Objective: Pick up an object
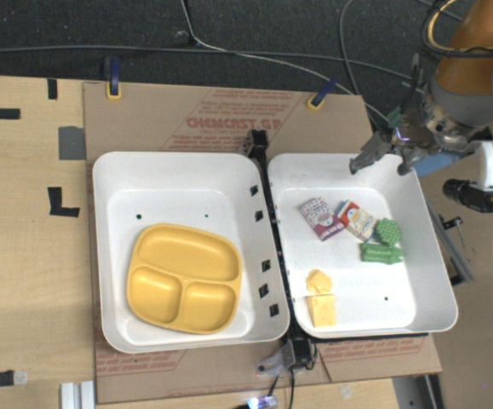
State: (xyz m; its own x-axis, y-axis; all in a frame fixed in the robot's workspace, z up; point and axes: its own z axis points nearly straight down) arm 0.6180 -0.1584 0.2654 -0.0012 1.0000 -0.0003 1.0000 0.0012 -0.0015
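I counted two white bins side by side on the cardboard-covered bench: the left bin (pixel 110 254) and the right bin (pixel 416 228). The left bin held one yellow divided plate (pixel 184 277) with three compartments. The right bin held five loose items: one purple-and-white packet (pixel 317 216), one red-and-white packet (pixel 355 220), one green studded block (pixel 387 231), one green bar (pixel 381 253) and one yellow cheese-like wedge (pixel 320 299).

The gripper (pixel 384 152) hung over the far right corner of the right bin, at its rim, with the two dark fingers spread apart and nothing between them. All five items lay nearer the camera than the gripper. The two packets sat side by side, touching, about the middle of the right bin; the green block was just right of the red-and-white packet, and the green bar lay just below the block. The yellow wedge lay apart from the rest, toward the near left of the right bin, close to the divider (pixel 267 237).

Nothing stood between the gripper and the packets. Two clamps, one yellow-and-blue (pixel 112 79) and one at the far edge (pixel 320 96), pinned the cardboard beyond the right bin's far rim. Black cables (pixel 229 49) ran across the dark backdrop.
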